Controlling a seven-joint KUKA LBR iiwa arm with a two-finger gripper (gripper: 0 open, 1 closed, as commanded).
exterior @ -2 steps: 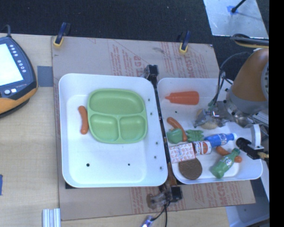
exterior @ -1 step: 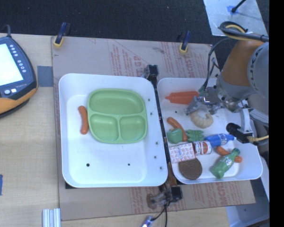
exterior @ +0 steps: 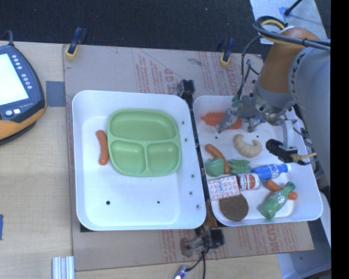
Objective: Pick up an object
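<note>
My gripper [exterior: 238,124] hangs low over the back of the right bin [exterior: 311,214], fingers spread and open. An orange carrot-like piece [exterior: 211,119] lies on the bin floor there, and its right end reaches in under the gripper. Nothing is lifted. Just in front of the gripper lies a beige cashew-shaped piece [exterior: 247,147]. Further forward in the same bin are an orange sausage [exterior: 214,151], a green pepper [exterior: 217,167], a blue-and-white bottle [exterior: 269,171], a red-and-white can [exterior: 230,186], a brown cookie [exterior: 234,208] and a green bottle [exterior: 274,202].
The left bin [exterior: 87,208] holds a green divided plate [exterior: 144,142] and an orange sausage [exterior: 102,147] beside it. A teach pendant [exterior: 11,92] rests on the bench at far left. Clamps [exterior: 74,42] hold the board's back edge.
</note>
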